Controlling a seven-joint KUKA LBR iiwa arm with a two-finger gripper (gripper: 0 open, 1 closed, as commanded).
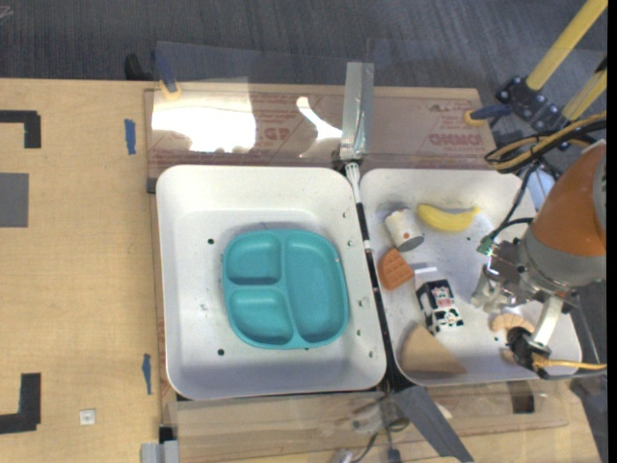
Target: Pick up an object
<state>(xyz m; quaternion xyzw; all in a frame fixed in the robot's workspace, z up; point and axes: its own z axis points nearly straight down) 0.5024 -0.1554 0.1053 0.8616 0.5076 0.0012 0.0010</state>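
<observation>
The hand hung low in the right bin, its grip too hard to tell, and it could miss the small card nearby.

A teal sectioned tray lies in the left white bin. Blue tape strips mark the wooden table, and yellow poles stand at upper right.

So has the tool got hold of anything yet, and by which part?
Cannot be told. The tool is low in the right bin, near a small tan object, but the wrist hides any hold.
</observation>
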